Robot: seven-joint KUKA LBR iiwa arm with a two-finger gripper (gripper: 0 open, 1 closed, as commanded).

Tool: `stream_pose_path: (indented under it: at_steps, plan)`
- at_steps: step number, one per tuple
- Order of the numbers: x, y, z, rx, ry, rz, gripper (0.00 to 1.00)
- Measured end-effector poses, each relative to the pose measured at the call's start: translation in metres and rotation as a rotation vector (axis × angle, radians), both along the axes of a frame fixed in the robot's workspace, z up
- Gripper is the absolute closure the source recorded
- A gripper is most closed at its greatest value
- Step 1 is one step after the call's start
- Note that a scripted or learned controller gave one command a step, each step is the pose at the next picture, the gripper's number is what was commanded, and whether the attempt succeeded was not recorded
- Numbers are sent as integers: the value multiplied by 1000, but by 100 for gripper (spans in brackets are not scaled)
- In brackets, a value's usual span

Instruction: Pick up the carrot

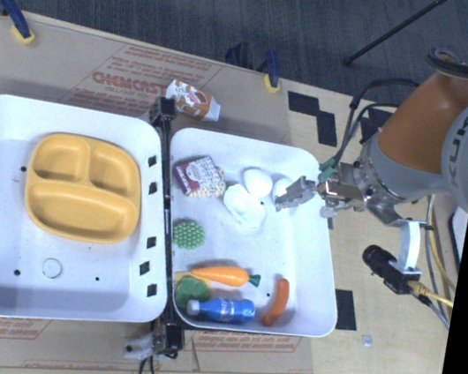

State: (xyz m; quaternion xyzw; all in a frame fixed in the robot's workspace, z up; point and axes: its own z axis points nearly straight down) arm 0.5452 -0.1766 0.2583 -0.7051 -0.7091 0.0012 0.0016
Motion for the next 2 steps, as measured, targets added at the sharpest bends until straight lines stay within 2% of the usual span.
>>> stream_pose_path:
  at_steps: [1, 2]
  plan:
    - [-63, 25, -114, 2, 3, 29, 0]
    - [-69, 66, -167, 1, 1, -70, 0]
